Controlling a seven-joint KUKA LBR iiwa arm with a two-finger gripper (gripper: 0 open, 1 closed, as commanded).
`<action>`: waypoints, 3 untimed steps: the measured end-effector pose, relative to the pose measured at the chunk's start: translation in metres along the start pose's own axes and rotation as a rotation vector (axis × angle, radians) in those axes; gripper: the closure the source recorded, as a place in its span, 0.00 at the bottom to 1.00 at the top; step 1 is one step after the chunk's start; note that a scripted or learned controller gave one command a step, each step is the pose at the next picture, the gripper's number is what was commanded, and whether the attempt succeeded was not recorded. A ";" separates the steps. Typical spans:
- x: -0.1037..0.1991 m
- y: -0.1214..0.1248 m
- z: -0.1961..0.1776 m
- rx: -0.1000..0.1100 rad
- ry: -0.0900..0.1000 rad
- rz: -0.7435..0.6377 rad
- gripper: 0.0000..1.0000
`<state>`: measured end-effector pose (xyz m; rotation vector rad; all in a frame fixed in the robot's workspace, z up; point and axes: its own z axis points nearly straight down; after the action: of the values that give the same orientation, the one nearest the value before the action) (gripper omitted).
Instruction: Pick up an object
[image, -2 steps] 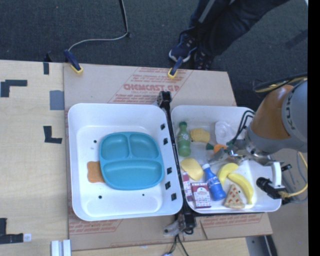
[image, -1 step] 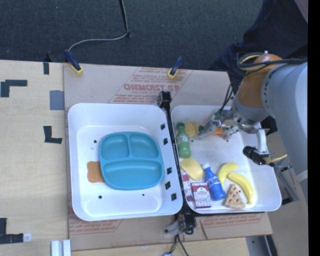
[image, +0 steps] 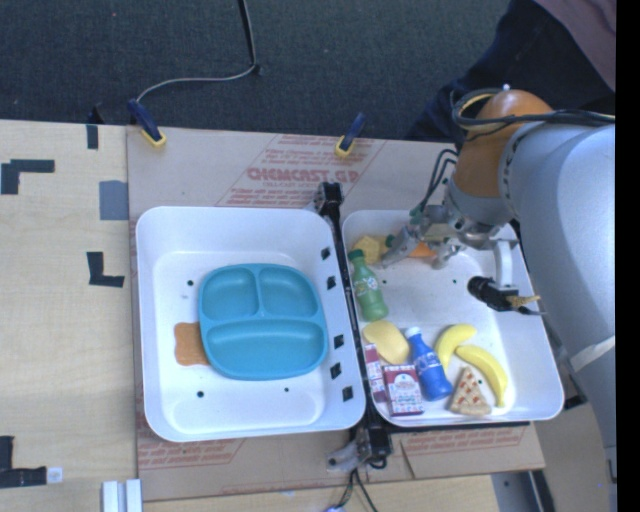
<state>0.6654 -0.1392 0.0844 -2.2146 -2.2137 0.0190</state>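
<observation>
While the end effector (image: 408, 243) hangs low over the right bin's (image: 530, 335) far corner, its state unclear, you appear mid-approach: nearest is a yellow toy (image: 368, 246) beside the green bottle (image: 368, 289), so descend and close next.

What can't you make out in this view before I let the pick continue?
- Gripper, camera view: its tip is blurred over the right bin's far corner, so finger state and any hold are unreadable.
- Yellow item beside it: partly covered by the gripper, identity unclear.
- Orange piece in the left bin: mostly under the blue divided plate.
- Red carton: print too small.
</observation>
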 end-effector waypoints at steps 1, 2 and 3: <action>-0.055 -0.083 -0.045 -0.015 -0.001 0.000 0.00; 0.011 -0.118 0.000 -0.016 0.002 -0.001 0.00; 0.011 -0.070 -0.001 -0.020 0.000 -0.002 0.00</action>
<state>0.5954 -0.1279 0.0863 -2.2229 -2.2254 -0.0035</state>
